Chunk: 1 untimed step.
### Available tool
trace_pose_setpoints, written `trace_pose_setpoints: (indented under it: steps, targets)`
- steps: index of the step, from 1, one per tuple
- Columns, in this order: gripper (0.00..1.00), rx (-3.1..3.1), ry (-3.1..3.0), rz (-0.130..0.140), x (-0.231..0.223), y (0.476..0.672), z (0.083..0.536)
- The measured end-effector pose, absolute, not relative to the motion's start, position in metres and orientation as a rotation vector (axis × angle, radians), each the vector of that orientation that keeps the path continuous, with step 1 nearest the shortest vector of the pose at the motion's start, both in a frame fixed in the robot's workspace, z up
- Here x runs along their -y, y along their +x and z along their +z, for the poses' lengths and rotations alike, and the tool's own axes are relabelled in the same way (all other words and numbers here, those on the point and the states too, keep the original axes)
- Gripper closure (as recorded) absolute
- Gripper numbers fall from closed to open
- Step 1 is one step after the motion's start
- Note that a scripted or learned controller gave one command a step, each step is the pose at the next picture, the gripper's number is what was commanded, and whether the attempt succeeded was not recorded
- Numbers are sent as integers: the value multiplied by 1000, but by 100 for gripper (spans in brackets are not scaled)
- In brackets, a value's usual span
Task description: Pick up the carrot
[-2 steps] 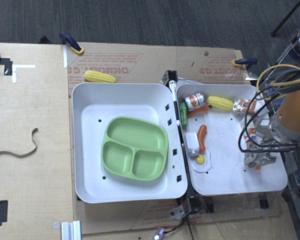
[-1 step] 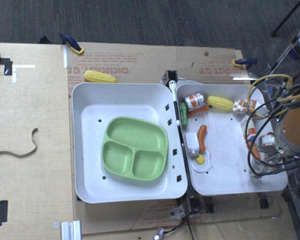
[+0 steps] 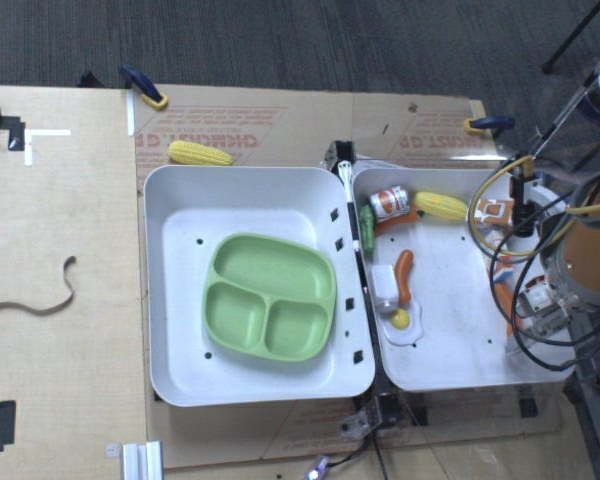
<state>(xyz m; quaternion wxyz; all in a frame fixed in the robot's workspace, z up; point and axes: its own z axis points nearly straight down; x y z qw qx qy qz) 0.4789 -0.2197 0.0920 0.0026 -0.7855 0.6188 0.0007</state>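
Surface (image 3: 60, 188): pale wood at frame left, cardboard sheet under two white bins. Left bin (image 3: 170, 298): holds a green three-compartment plate (image 3: 270, 296), lying flat at its centre. Right bin (image 3: 450, 338): carrot (image 3: 404, 276) lying near its left wall, roughly lengthwise top to bottom, touching a white block (image 3: 385, 286) on its left; fried egg toy (image 3: 401, 321) just below. At the bin's upper left, a can (image 3: 389, 203), a green item (image 3: 366, 230) and a corn cob (image 3: 440, 206). Second corn cob (image 3: 200, 153) on cardboard above the left bin. Arm (image 3: 580, 258) with cables at right edge; pincer state cannot be told.
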Motion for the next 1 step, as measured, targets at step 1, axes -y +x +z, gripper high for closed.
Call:
trace_pose_setpoints:
  steps: [1]
  targets:
    - [100,-1436,-2789,4,205,478,91]
